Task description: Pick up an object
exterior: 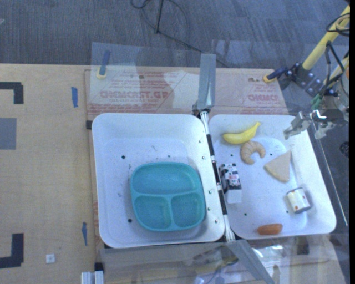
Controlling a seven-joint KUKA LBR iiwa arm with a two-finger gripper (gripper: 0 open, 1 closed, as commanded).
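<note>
Metal-grey, my gripper (302, 125) sits at the upper right of the frame, over the right bin's (321, 183) far rim; I cannot tell how it is set, and I see nothing in it. The banana (242, 133) lies just left of it, long axis running left-right, tip tilted up toward me. Croissant (253, 150) and wedge (279, 166) lie lower left; the teal tray (166, 196) fills the left bin (111, 138).

place: robot lab – wooden bench (44, 166) with tape marks | two white bins (105, 183) – toy food | cables (161, 16) on far grey carpet
</note>
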